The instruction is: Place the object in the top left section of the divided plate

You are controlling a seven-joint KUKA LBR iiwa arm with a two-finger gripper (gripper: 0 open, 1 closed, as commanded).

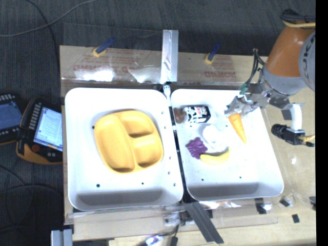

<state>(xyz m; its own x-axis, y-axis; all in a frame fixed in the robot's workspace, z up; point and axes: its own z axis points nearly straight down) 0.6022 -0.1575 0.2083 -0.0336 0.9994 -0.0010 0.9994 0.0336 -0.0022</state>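
Jaws: whether apart or closed cannot be told at this angle.

Two-finger gripper [242, 104]: on a grey arm with an orange band [287, 55], reaching in from the right. It is low over the rear right part of the right-hand shallow white bin [266, 152], its tip just at the broad upper end of the carrot. Whether they touch cannot be told.

Orange cone-shaped toy carrot [237, 128]: in the right bin near its right wall, pointed end towards the front. It lies well apart from the plate, with the wall between the bins in the way.

Yellow plastic divided plate [128, 140]: in the middle of the left-hand shallow white bin [82, 188], turned at a slant. It has one long section on its left side and two smaller ones on its right.

Other contents of the right bin:
- small black-and-white printed container [197, 114], near the rear left corner
- white rounded object [214, 135], mid-bin, just left of the carrot
- purple cluster-shaped piece [196, 147], left of centre
- yellow toy banana [214, 158], just in front of the white object and beside the purple piece

Off the bench: handheld control pendant with a lit screen [46, 132], on the dark floor to the left.
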